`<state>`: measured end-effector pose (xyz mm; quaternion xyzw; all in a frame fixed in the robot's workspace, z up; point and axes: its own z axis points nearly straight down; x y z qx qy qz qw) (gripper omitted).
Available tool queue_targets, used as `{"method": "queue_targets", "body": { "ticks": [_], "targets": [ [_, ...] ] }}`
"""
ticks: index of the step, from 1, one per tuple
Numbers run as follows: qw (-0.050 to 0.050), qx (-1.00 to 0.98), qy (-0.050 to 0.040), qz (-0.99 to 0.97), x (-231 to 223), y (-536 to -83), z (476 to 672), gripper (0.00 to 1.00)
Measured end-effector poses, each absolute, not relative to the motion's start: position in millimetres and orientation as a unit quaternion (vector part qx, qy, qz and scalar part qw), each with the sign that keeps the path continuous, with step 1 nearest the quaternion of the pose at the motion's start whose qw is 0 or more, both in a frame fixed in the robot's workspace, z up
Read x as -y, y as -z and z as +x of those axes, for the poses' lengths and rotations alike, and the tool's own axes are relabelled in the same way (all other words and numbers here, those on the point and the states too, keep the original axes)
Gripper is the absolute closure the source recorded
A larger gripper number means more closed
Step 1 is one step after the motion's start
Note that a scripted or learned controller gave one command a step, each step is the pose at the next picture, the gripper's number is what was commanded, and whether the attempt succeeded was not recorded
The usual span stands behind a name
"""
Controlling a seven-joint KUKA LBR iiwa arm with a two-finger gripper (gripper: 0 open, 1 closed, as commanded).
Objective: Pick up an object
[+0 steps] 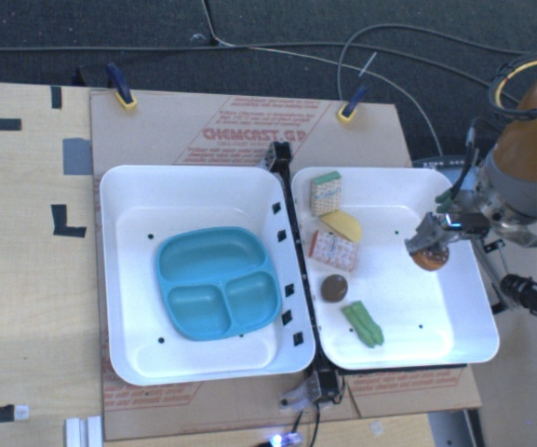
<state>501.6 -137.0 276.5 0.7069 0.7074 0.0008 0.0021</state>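
1. Jaws [431,242] sit at the right bin's [454,343] far-right side, right over a small brown-orange object [430,259]; I cannot tell whether they grip it
2. Left of them in that bin I see a yellow wedge [342,224], patterned block [326,194], brown ball [334,288] and green piece [364,324]
3. Blue divided tray [218,280] fills the left bin [128,343]

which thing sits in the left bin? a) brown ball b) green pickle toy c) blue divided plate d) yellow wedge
c: the blue divided plate lies in the left bin, while the green toy, yellow wedge and brown ball are all in the right bin.
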Motion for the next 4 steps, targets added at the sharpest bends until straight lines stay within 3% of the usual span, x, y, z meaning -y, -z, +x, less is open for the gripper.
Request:
{"method": "queue_targets", "body": {
  "ticks": [4],
  "targets": [
    [-0.002, -0.709, 0.0018, 0.705, -62.2, -228.5, 501.0, 1.00]
  ]
}}
